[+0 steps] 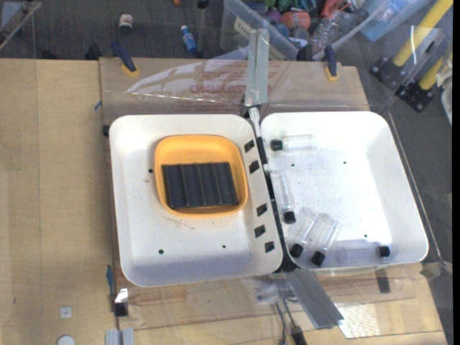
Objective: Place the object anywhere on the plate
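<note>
Orange plate (pixel 201 146): sits mid left bin (pixel 187 257), slightly toward 12 o'clock.
Black ribbed block (pixel 200 185): I see it flat on the plate, centred.
Clear vials (pixel 318 230): black-capped, in the right bin (pixel 352 178), most clustered near 7 o'clock, one at 11.
Gripper state: I cannot tell.

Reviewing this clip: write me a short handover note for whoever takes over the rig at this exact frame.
Left bin: orange plate with a black ridged block lying flat on it, inside the rim.
Right bin: several clear tubes with black caps, one near the top edge, the others clustered along the left wall and bottom edge.
Done: if the block is the object, it already rests on the plate.
Left: confirm which object is meant; if it is a tube, all are in the right bin and none has been placed.
</note>
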You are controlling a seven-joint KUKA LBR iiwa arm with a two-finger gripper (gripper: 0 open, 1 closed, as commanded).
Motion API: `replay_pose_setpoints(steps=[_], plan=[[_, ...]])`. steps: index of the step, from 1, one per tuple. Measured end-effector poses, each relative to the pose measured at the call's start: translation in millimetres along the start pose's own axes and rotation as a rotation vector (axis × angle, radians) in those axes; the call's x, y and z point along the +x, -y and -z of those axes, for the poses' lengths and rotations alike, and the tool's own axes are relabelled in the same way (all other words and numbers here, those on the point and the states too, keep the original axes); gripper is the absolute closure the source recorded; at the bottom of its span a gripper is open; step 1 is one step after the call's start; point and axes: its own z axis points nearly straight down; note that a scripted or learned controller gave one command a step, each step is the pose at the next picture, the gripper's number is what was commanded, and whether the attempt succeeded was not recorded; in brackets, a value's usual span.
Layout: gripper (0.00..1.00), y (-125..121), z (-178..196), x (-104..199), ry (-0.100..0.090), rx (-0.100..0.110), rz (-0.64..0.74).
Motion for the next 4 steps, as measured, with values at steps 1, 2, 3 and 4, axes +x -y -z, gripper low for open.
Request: replay_pose_setpoints(steps=[1,2,3,4], plan=[[1.0,-0.1,-0.5,-0.2,0.001,-0.001,0.343],[1.0,-0.1,-0.4,-0.1,0.0,-0.001,0.393],[1.0,-0.2,-1.0,-0.2,0.002,-0.003,0.798],[1.0,-6.0,-1.6,-8.9,0.003,-0.006,1.097]])
